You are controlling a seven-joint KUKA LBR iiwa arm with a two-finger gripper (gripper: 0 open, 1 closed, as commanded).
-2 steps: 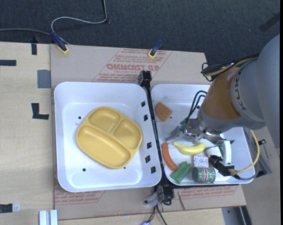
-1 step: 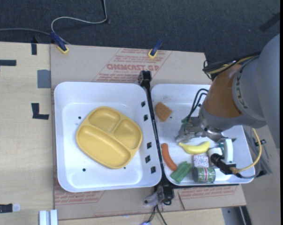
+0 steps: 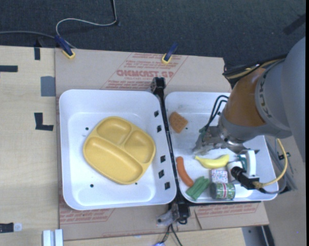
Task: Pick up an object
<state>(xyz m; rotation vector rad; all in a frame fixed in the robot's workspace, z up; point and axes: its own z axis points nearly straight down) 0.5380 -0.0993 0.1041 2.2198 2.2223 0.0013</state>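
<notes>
Two white bins lie side by side: the left bin [image 3: 72,137] holds a yellow divided plate [image 3: 119,148], and the right bin [image 3: 195,102] holds the small things, so any object to pick must come from there. The gripper [image 3: 208,143] is low in the right bin, just above the banana [image 3: 212,161] and near the brown cracker [image 3: 178,122]; I cannot tell its state. The carrot [image 3: 183,170], green block [image 3: 197,187] and can [image 3: 223,190] crowd the near wall, which I judge makes a clean grasp harder.
</notes>
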